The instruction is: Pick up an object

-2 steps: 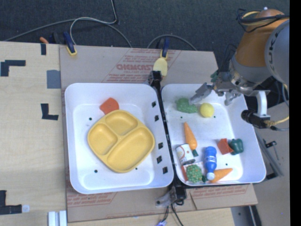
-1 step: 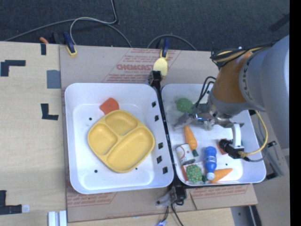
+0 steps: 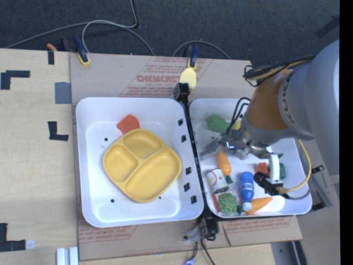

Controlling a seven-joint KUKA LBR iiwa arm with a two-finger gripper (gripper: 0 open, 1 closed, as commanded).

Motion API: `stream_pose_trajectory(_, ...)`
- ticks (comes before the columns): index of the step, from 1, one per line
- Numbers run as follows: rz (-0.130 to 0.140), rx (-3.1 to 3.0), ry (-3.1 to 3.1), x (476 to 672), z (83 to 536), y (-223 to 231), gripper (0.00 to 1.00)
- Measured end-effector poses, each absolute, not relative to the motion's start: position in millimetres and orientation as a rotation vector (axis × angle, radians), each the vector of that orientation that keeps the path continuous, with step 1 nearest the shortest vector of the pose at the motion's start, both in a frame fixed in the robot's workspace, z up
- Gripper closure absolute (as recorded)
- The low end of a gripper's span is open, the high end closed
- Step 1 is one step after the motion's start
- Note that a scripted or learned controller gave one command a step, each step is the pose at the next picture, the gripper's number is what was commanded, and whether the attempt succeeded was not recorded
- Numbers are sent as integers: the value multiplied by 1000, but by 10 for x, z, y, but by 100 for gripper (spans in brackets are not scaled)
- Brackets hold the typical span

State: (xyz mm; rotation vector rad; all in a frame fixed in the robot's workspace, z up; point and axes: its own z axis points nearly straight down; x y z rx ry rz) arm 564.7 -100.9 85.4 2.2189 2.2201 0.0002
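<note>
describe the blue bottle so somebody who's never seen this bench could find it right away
Look at the right bin, the one under the grey and orange arm. Near its front edge, among small toys, the blue bottle lies with its white cap toward the front. It is the one blue item there, between the green and red piece and the orange carrot.

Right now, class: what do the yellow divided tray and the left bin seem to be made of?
The yellow divided tray looks like moulded plastic, matte: uniform colour, rounded compartment ridges, little glare. The left bin looks like smooth white plastic with a faint sheen on its curved walls, though coated metal cannot be ruled out.
</note>
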Motion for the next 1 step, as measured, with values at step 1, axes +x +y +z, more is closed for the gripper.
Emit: stream_pose_trajectory(1, 1, 2216, 2218, 5656, 957, -1013, 100)
